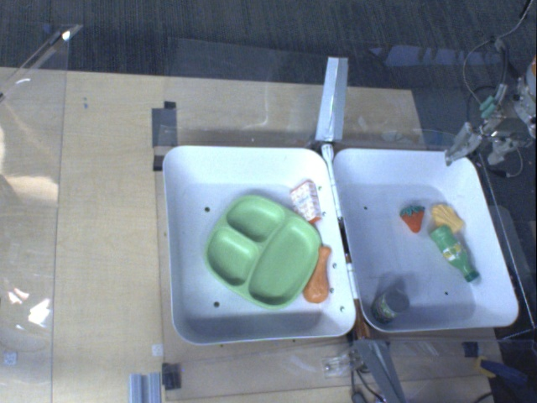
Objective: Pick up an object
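The right bin (495, 309) holds a red strawberry toy (412, 217), a yellow toy (447, 217), a green bottle (454, 253) lying on its side and a dark grey can (388, 302) near the front wall. In the left bin (189, 225) lie a green divided plate (264, 250), an orange toy (317, 280) against the plate's right edge and a small red-and-white packet (304, 198). My gripper (468, 143) hangs with its cables at the upper right, above the right bin's far right corner, apart from every object.
A metal post (332, 99) stands behind the seam between the two bins. The wooden bench (84, 225) stretches out to the left under a clear sheet. Cables (495, 74) trail around the wrist at the right edge.
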Robot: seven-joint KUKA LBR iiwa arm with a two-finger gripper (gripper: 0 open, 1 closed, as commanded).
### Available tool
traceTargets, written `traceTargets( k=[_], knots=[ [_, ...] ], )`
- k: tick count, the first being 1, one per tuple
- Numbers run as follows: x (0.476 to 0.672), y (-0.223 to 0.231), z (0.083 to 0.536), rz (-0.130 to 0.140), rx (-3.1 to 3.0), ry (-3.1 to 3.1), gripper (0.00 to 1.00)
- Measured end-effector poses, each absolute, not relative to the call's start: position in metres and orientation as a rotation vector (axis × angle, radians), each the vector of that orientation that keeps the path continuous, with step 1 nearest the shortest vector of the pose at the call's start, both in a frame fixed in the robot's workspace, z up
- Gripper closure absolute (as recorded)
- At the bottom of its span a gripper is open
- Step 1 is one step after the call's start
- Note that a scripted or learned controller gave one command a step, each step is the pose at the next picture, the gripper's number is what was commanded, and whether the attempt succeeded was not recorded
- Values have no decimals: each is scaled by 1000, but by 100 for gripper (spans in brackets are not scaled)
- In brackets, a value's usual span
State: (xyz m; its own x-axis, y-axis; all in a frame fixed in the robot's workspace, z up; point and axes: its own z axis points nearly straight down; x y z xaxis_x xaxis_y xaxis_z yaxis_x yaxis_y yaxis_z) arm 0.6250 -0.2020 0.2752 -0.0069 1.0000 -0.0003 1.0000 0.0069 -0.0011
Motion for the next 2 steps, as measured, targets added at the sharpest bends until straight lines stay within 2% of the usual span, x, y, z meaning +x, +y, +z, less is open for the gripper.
traceTargets(
  k=[1, 2],
  knots=[
    [607, -177, 158, 2, -2213, -2226, 0],
    [598, -159, 92, -2, -2215, -2228, 0]
  ],
)
